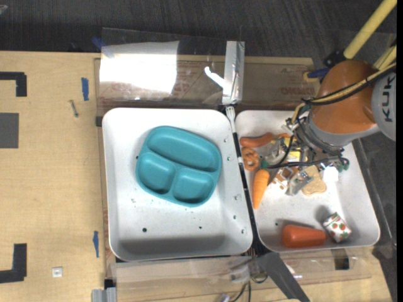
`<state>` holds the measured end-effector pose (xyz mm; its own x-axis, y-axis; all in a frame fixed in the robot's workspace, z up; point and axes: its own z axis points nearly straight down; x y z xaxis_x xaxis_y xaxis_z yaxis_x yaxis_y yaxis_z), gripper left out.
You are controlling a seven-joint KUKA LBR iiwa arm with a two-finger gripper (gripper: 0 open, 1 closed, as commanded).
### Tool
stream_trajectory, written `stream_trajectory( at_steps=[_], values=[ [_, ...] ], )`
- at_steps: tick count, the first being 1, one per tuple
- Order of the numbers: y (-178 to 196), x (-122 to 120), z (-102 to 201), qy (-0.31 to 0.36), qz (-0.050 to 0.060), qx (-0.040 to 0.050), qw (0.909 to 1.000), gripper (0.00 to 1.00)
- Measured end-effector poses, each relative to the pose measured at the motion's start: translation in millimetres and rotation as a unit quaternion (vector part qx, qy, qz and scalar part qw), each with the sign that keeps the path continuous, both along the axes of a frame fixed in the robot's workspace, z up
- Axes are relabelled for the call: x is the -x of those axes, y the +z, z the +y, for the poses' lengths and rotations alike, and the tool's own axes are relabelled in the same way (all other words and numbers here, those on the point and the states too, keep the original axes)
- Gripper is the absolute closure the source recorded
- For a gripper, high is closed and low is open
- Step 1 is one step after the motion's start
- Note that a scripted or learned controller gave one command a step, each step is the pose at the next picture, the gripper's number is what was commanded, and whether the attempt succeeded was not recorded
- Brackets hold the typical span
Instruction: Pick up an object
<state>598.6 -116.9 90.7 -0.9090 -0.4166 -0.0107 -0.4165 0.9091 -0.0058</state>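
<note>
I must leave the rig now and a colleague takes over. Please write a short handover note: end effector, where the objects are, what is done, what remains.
End effector: low in the right bin, over a clutter of small objects; open or shut, cannot tell.
Right bin: carrot near the divider, red-orange piece and small patterned object at the front.
Left bin: teal divided tray.
Done: nothing visibly lifted.
Left: grasp one object and raise it.

Wooden table (44, 187) carries two white bins: right bin (362, 216) under the fingers (301, 180), left bin (126, 219) well left of them.
</note>
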Motion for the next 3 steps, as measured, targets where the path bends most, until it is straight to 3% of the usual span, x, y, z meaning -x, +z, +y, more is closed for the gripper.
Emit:
stream_trajectory(
  at_steps=[1,2,3],
  values=[
    [-1,34,-3,0.045,0.000,0.0001,0.9990,0.00],
    [-2,23,-12,0.092,-0.001,0.0001,0.9958,0.00],
    [12,20,-11,0.091,-0.008,0.0005,0.9958,1.00]
  ],
)
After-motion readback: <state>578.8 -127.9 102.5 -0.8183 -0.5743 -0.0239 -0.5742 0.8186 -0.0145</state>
